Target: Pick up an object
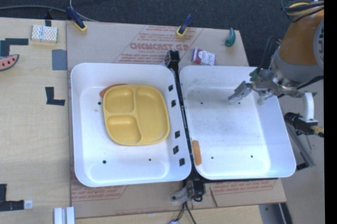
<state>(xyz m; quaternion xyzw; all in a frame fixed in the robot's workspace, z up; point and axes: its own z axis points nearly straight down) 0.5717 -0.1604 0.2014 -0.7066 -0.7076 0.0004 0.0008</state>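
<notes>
While two bins (84, 128) sit, one yellow tray (137, 114); one gripper (243, 91).

We could not tell whether the pincer (239, 93) was open or closed; it was small and blurred over the right bin (274, 165). The arm (300, 44) was cut off by the right edge. Under the yellow divided plate (136, 113) a reddish thing (107, 89) showed as a sliver, the rest hidden. An orange object (196, 152) lay against the right bin's left wall, too small to identify. On the counter (31, 112), a pink slice-shaped item (8, 62) was cropped by the left edge.
</notes>
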